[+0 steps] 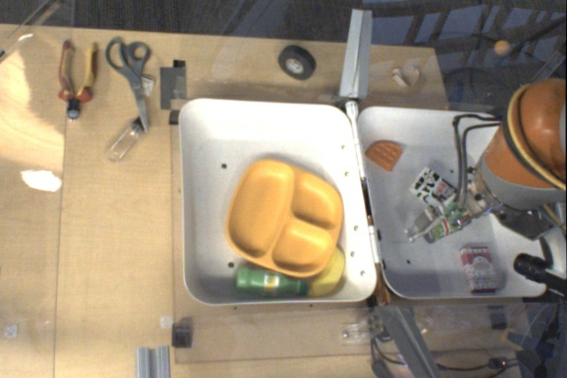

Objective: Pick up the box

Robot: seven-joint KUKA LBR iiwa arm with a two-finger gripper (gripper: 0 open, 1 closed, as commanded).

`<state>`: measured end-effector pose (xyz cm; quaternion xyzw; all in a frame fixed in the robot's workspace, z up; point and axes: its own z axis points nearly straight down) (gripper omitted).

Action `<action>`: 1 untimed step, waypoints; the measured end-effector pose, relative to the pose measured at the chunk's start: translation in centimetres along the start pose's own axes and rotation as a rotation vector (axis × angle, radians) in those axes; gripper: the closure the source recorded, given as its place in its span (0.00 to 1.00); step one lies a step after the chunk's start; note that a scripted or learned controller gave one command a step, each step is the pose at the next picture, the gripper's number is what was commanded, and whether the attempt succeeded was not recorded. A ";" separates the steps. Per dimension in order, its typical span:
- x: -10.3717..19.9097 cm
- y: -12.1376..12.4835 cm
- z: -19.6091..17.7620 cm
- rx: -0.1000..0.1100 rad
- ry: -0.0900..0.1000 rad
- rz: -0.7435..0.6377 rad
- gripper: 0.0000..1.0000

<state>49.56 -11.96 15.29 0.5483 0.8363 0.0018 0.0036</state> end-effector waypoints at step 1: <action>3.5 6.1 -3.2 0.003 0.001 0.307 1.00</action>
